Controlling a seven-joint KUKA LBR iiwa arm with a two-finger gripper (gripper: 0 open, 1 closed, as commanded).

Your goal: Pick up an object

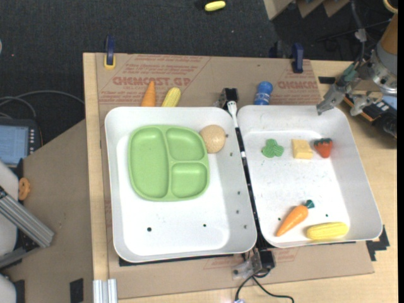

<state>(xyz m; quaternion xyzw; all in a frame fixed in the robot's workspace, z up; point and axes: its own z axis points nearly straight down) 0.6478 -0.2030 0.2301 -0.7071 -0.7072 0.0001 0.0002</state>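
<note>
Counter (158, 74) w/ brown board carries two white bins; your end effector (325, 106) sits at 2 o'clock over right white bin (353, 188), fingers' state can't tell, clear of orange plastic carrot (292, 219).

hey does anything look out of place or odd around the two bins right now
Yes. A toy carrot, a toy corn cob and a blue bottle lie on the bench behind the bins rather than inside them, and a yellow object sits on the dark floor beyond the bench.

The arm (385, 68) is cut off by the right edge, above the right bin (353, 169). Its gripper (338, 93) is blurred, too small to read the fingers.
</note>
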